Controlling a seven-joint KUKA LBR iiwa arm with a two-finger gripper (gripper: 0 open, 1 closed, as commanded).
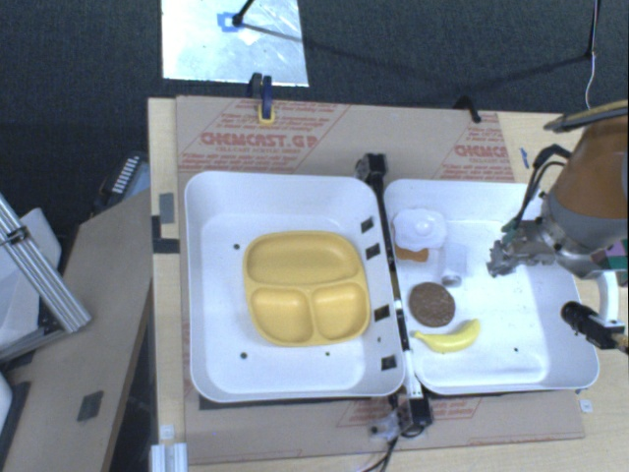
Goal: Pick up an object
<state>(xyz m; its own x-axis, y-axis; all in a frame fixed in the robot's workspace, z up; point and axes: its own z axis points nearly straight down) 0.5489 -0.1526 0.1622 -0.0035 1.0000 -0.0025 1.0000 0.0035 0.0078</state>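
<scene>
The right bin (536, 367) holds a yellow banana (450, 337) near its front left. A round brown cookie (431, 304) lies just behind the banana. A white lidded jar with an orange base (418, 234) stands at the back left, with a small clear object (454, 262) beside it. My gripper (506, 257) hangs over the middle of the right bin, to the right of the clear object and apart from it. Nothing shows in its grasp.
A yellow three-compartment plate (300, 285) sits in the middle of the left bin (211, 264). A black-clipped divider (385, 264) runs between the two bins. Cardboard (295, 131) lies under both bins.
</scene>
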